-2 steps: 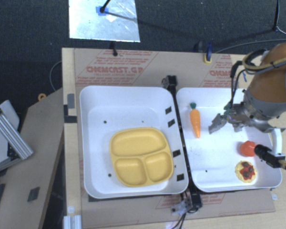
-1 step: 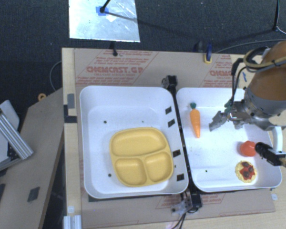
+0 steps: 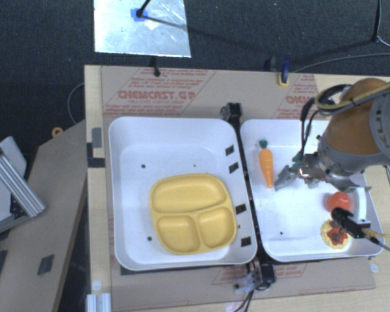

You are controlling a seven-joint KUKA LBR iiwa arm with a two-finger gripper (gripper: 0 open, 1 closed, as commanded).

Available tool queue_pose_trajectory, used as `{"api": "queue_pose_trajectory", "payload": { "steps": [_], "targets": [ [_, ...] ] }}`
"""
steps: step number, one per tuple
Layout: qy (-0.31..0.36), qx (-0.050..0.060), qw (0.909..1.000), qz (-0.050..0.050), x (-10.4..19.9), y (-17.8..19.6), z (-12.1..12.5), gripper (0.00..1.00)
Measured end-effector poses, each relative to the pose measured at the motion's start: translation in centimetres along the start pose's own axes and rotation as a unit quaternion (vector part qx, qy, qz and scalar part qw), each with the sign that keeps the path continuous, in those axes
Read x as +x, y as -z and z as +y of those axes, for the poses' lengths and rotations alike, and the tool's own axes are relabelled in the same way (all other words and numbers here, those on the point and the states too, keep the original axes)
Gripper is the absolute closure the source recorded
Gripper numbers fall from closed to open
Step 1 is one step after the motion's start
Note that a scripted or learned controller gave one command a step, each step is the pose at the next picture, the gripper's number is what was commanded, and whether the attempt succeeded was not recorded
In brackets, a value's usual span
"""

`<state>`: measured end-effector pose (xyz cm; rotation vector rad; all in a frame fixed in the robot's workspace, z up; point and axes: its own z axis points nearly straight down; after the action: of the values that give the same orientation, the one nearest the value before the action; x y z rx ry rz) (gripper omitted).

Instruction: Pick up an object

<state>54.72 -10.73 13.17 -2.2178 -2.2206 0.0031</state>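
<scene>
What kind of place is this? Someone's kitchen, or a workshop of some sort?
Most likely a robot test bench, not a kitchen. A robot arm reaches over two white bins set on a board; they hold a toy carrot and a yellow divided plate. Cables trail across the dark floor.

Robotics lab, bench w/ white bins [image 3: 182,125], cables [image 3: 351,51]

A single fixed camera looks down at a slant from above the bench [image 3: 182,83], taking in both white bins [image 3: 127,174].
</scene>
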Motion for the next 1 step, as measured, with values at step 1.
{"api": "queue_pose_trajectory", "payload": {
  "steps": [1],
  "targets": [
    [0.000, -0.002, 1.0000, 0.000, 0.01, -4.92, 0.06, 0.00]
  ]
}}
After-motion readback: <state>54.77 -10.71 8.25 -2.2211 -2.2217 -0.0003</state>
